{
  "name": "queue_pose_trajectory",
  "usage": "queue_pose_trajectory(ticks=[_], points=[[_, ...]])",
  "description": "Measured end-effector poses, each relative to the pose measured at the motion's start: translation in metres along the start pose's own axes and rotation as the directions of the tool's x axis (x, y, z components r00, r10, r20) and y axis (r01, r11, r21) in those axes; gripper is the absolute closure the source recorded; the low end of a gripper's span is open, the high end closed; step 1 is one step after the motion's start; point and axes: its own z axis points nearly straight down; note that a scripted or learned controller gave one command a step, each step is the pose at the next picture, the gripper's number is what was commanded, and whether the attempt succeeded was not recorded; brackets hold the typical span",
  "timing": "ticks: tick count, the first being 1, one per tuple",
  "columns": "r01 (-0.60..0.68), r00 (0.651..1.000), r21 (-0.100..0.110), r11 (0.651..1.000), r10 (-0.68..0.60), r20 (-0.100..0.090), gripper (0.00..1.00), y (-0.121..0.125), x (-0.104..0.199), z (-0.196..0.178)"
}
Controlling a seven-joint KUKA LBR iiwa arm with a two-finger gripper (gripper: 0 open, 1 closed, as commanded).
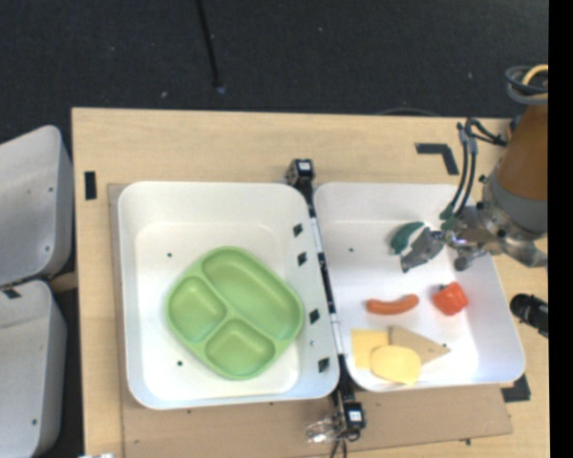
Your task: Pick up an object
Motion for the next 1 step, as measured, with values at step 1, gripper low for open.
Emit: queue_pose_trajectory(ticks=[1], points=[[-0.002, 1.0, 0.004, 1.0, 0.002, 0.0, 0.0, 0.0059, 0.0076, 0.052]])
